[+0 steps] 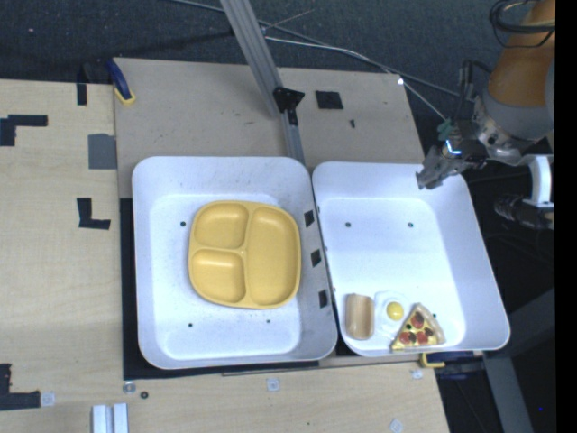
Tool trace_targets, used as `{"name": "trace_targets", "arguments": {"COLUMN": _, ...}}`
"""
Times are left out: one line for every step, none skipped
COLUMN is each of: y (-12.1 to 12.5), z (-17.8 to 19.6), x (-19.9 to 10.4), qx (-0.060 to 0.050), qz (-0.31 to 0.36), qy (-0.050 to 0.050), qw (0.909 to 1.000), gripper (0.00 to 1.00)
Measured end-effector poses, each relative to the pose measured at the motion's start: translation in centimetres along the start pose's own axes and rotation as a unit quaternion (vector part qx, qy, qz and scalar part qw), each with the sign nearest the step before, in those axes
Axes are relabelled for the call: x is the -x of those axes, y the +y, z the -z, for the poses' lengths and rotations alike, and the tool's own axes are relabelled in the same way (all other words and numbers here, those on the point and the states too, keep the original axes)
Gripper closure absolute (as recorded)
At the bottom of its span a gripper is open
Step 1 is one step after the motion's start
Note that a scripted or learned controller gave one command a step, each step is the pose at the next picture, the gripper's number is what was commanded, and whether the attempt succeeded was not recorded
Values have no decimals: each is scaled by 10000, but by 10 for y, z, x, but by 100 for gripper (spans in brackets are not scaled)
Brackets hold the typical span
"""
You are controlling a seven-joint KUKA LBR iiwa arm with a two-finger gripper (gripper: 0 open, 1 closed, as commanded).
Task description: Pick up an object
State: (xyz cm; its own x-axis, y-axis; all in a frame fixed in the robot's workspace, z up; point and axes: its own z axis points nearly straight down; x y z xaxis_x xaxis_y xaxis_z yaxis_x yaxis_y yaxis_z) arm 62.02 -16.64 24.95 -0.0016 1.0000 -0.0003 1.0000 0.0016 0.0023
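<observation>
A yellow divided plate (244, 254) lies in the left bin (153, 242). In the right bin (469, 242), along the near edge, sit a tan bread-like piece (359, 316), a toy fried egg (393, 310) and a toy pizza slice (419, 328). My gripper (435, 171) hangs over the right bin's far right corner, well away from these three toys. I see nothing held in it.
A grey metal bar (261, 57) slants down from the top to the gap between the bins. Thin cables (361, 57) run across the dark floor behind. Blue and yellow clip (120, 84) sits at the bench's far left corner.
</observation>
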Motion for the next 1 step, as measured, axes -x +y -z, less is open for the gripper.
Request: {"name": "trace_targets", "arguments": {"y": -22, "z": -15, "x": -51, "qx": -31, "qz": 13, "qy": 8, "qw": 10000, "gripper": 100}}
